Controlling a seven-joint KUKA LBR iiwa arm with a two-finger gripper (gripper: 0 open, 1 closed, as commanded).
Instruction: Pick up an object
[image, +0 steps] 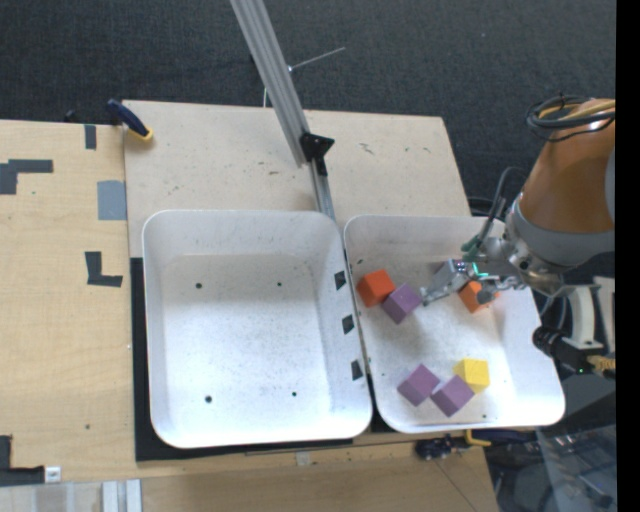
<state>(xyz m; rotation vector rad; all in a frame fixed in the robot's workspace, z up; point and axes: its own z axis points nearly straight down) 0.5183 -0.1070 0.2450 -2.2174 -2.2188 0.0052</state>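
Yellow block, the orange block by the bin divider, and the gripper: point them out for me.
yellow block (474, 373), camera view, top face.
orange block (375, 287), camera view, top face.
gripper (437, 293), camera view, between its fingertips.

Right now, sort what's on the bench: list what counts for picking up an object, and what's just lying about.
For the job:
gripper
orange cube
orange block by the gripper
purple cubes
yellow cube
right bin

Lying about:
left bin
blue-and-yellow clamp
metal pole

light: even, bright | shadows: soft, faint | focus: slightly soft | glare: none
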